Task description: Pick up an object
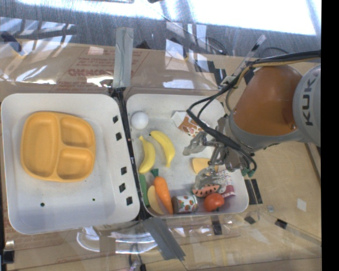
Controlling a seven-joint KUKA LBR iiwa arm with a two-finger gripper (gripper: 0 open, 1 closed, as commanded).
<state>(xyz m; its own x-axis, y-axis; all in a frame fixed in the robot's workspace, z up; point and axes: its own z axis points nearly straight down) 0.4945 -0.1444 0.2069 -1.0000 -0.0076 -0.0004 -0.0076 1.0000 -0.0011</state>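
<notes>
Two white bins (11,168), one yellow divided tray (57,146), two bananas (163,145), one carrot (163,192), one white ball (139,119), one tomato (213,201).

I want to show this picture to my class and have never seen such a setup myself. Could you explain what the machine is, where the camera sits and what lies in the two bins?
One camera looks down at a slant on a bench with two white bins. The grey and orange robot arm reaches in from the right; its gripper hangs over the right bin. That bin holds toy food: two bananas, a carrot, a white ball, a tomato and a small can. The left bin holds a yellow divided plate. I cannot tell whether the gripper holds anything.
</notes>
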